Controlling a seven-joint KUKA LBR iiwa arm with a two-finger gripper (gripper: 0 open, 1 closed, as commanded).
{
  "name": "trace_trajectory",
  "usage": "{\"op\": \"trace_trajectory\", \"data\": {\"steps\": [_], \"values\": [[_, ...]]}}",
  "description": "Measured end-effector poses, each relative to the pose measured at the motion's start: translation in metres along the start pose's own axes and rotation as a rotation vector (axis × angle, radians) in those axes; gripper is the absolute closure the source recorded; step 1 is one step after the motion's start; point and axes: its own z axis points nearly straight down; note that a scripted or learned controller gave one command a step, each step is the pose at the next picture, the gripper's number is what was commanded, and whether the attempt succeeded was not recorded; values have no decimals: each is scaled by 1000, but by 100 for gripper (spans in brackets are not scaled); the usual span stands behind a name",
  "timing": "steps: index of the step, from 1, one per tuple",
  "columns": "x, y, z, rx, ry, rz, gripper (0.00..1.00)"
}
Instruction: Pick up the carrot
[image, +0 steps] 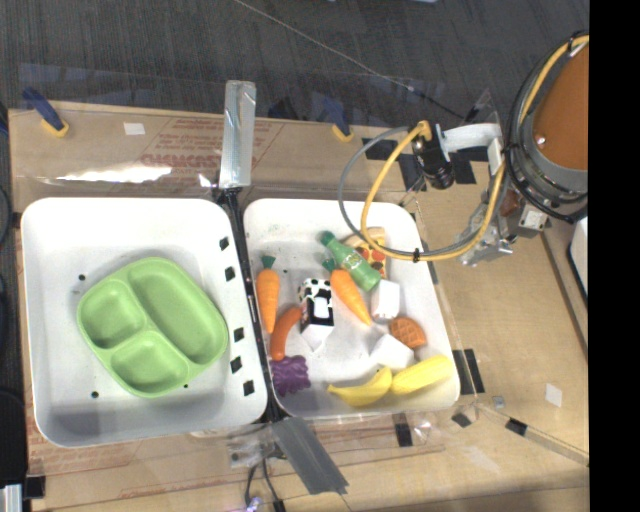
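Note:
Two orange carrots lie in the right bin (425, 262). One carrot (267, 296) lies lengthwise against the bin's left wall, its green top pointing to the back. The other carrot (349, 293) lies slanted in the middle, just below a green bottle (350, 258). The gripper (487, 243) hangs off the arm's wrist outside the bin, just right of its back right corner and well away from both carrots. Yellow and grey cables loop from the wrist over the bin's back edge. Nothing shows at the gripper.
The right bin also holds a black-and-white cow toy (317, 298), an orange-red sausage (284, 333), purple grapes (290, 374), a banana (365, 388), a yellow piece (422, 374), a brown piece (408, 331) and white blocks (386, 300). A green divided plate (150, 325) lies in the left bin (40, 250).

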Motion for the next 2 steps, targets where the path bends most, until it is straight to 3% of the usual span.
{"op": "trace_trajectory", "data": {"steps": [1,2], "values": [[90,-19,10,4,-10,1,100],[29,-3,55,1,-13,3,100]]}}
